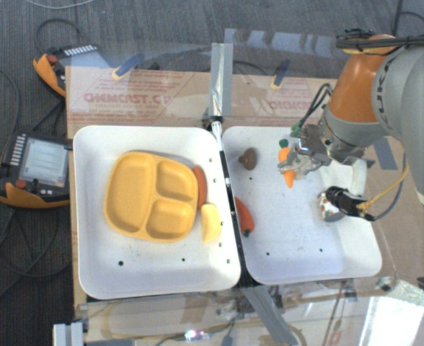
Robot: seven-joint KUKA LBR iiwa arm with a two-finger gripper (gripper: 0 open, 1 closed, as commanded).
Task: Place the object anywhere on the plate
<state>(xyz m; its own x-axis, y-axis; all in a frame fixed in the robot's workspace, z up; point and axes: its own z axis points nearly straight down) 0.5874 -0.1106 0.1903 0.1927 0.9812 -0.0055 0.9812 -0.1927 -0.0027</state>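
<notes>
The yellow divided plate (153, 195) lies in the left white bin (96, 265). My gripper (296, 161) hangs over the upper middle of the right bin (306, 258), shut on a small orange carrot (289, 173) with a green top. The carrot sticks out from between the fingers, tip pointing toward the front. The grey arm with its orange band (360, 85) reaches in from the upper right.
A red sausage-shaped piece (200, 184) and a pale yellow piece (210, 222) lie against the plate's right side. A brown lump (248, 158) sits left of the gripper. A red pepper (244, 217) lies on the bins' shared edge. A shiny object (330, 206) rests right of centre.
</notes>
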